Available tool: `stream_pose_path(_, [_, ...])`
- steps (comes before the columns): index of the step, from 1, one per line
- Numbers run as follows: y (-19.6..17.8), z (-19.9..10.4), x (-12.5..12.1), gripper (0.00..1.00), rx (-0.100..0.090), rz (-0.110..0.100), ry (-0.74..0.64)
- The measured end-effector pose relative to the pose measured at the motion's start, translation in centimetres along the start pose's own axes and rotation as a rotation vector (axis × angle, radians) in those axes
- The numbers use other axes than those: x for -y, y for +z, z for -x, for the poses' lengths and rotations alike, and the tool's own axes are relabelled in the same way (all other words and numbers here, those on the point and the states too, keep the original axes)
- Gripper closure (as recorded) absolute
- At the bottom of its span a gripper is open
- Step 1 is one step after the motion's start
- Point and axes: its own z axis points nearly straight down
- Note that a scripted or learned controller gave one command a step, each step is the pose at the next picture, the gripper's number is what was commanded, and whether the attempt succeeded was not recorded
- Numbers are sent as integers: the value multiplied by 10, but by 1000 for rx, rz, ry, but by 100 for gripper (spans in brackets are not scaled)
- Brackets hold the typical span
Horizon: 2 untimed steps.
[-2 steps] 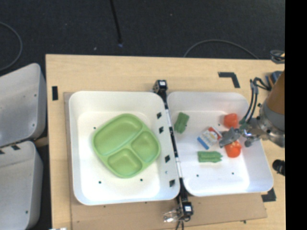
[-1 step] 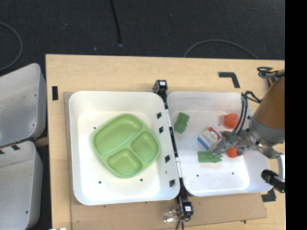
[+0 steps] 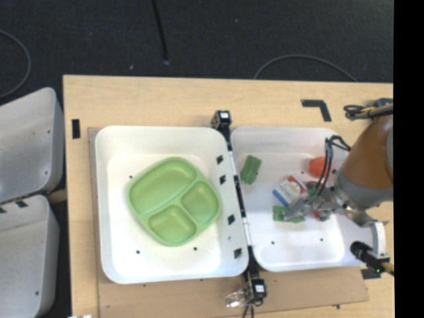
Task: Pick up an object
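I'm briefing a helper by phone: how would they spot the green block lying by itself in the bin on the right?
Find the right white bin, the one without the divided green plate. Look at its upper left area, beside the wall shared with the other bin. The green block lies there alone, a plain solid-green oblong, apart from the cluttered items near the gripper.
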Motion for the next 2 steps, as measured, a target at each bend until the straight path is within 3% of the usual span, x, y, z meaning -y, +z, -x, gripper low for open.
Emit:
stream_pose_path(1, [-15, 2, -3, 100, 4, 11, 6])
stream_pose_path(2, [-71, -5, 0, 100, 2, 5, -7])
